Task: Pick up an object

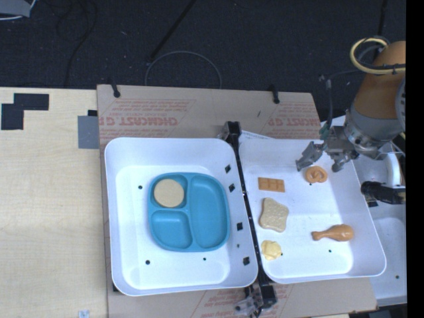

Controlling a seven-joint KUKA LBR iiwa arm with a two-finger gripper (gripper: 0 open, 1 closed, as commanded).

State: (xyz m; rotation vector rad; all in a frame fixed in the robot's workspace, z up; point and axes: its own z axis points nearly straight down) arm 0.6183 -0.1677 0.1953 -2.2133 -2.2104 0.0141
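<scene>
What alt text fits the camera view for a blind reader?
The gripper, fingers spread, hovers over a small orange pretzel-like toy at the back of the right bin, holding nothing. That bin also holds a cracker, a bread slice, a yellow piece and a drumstick. The left bin holds a blue divided tray with a round cookie.

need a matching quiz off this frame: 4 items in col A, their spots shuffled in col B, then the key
Column A
1. tan round cookie
2. orange pretzel-like piece
3. chicken drumstick
4. yellow lump

Column B
a. right bin, near its front-left corner
b. upper-left compartment of the blue tray, left bin
c. right bin, just under the gripper
d. right bin, toward its right side, lying flat

Pairs: 1-b, 2-c, 3-d, 4-a
</scene>
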